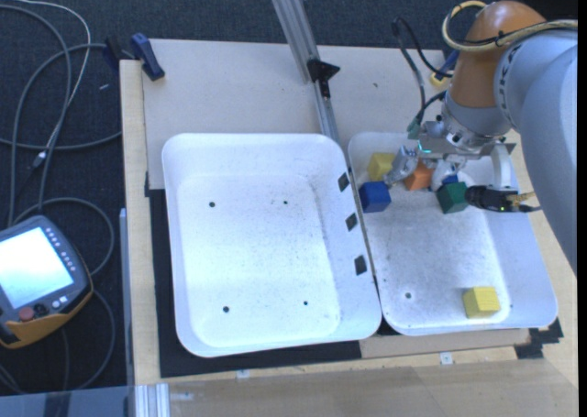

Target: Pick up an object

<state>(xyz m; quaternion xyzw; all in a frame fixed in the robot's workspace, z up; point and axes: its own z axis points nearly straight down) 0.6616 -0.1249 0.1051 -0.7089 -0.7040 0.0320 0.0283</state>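
The left bin (257, 241) sits beside the right bin (440, 268). In the right bin's far end lie a blue block (374, 196), yellow block (382, 166), orange block (418, 178) and green block (450, 196). The gripper (429, 160) hangs over the orange block; its state cannot be told. Another yellow cube (481, 301) lies near the front.

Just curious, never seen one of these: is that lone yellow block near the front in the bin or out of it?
In: the yellow block lies on the floor of the right bin.
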